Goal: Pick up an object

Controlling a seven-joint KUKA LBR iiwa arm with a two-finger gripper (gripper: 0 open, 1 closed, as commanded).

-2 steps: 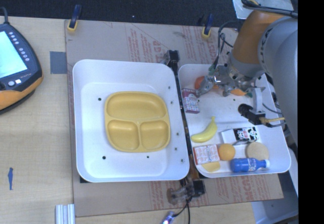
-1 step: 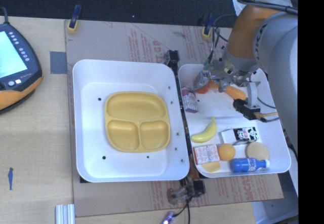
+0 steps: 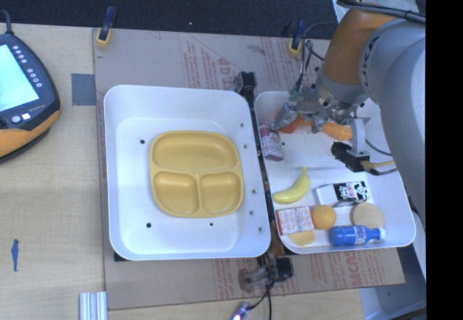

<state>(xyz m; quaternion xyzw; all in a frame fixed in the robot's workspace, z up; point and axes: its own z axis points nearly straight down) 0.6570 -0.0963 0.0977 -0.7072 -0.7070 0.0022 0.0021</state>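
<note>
— Gripper [image 3: 312, 110]?
— Down low at the far end of the right bin [image 3: 388, 179], under the orange band of the arm [image 3: 354, 43]. Spread or pressed together: cannot tell from this angle.
— Closest to it?
— An orange piece [image 3: 338, 130] just beside, on the arm's side. A red-orange piece [image 3: 286, 123] just beside on the other, toward the left bin [image 3: 123, 166]. Cannot tell whether touching either.
— And elsewhere in that bin?
— Small can [image 3: 271, 143] with a red and white label, close against the wall shared with the left bin. Banana [image 3: 293, 187] near the middle, lying flat. Black-and-white carton [image 3: 352, 192] to its right, apart from it. Along the near edge: red and white box [image 3: 294, 220], then orange ball [image 3: 323, 217] right against it, pale yellow slice [image 3: 302, 238] just in front of both, tan round thing [image 3: 367, 215] further right. Blue bottle [image 3: 354, 236] on its side, white cap pointing right.
— Left bin?
— Holds a yellow divided tray [image 3: 195, 172], three compartments, flat in the middle.
— Outside the bins?
— Teach pendant [image 3: 18, 94], screen lit, at the bench's left edge, well apart from both bins.
</note>
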